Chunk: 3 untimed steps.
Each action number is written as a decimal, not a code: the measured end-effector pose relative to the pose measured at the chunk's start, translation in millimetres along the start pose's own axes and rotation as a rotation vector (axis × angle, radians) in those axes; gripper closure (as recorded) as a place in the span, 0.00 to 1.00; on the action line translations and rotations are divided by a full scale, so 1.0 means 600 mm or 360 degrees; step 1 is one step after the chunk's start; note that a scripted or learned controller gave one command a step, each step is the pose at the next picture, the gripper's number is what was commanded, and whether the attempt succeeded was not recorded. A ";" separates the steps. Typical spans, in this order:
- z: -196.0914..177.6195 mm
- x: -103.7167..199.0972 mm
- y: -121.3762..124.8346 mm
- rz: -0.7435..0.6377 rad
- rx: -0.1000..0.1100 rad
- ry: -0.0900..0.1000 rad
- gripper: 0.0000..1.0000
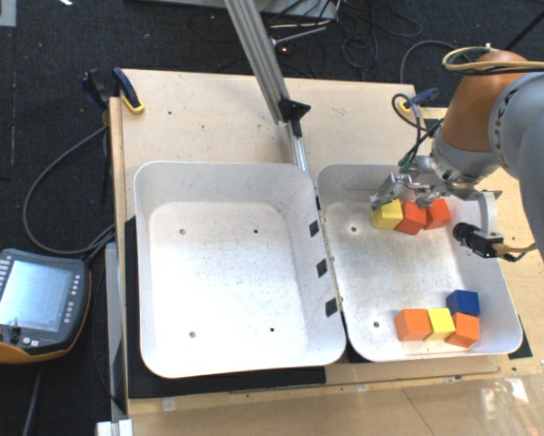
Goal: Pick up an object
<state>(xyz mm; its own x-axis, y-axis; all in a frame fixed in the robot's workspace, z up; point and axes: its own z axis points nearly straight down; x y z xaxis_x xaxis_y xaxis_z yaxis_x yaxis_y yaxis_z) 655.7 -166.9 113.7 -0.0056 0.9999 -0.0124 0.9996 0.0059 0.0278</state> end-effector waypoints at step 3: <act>0.002 0.050 0.012 0.0007 -0.0009 0.0007 0.00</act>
<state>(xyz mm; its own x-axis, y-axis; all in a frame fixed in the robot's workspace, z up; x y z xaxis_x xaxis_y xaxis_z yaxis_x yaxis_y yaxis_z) 662.9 -136.6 112.2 -0.0013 1.0000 -0.0079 0.9994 0.0016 0.0336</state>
